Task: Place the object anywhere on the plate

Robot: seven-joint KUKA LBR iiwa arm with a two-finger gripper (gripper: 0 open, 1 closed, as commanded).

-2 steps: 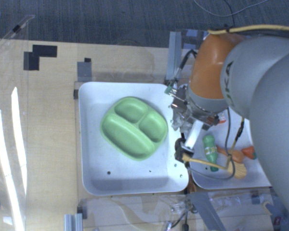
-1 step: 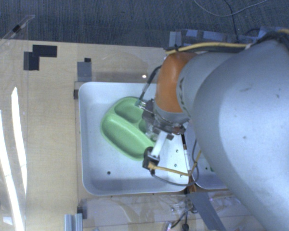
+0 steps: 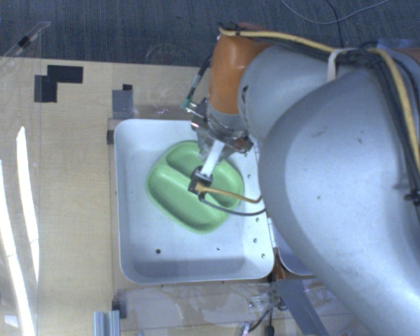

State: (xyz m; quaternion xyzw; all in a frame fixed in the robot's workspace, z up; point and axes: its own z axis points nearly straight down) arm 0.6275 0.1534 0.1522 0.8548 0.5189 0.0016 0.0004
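A light green plate (image 3: 175, 187) with a ridge dividing it into two sections lies in the left white bin (image 3: 136, 222), toward its far right part. My gripper (image 3: 220, 144) hangs over the plate's far right section, below the orange band of the wrist. The wrist body hides whatever is under it. The rest of the plate's surface is bare green.
My grey arm covers nearly all of the right bin; a sliver of its near rim (image 3: 294, 264) peeks out. A grey clamp (image 3: 122, 102) stands at the left bin's far corner. Black marks (image 3: 56, 81) lie flat on the wooden bench, far left.
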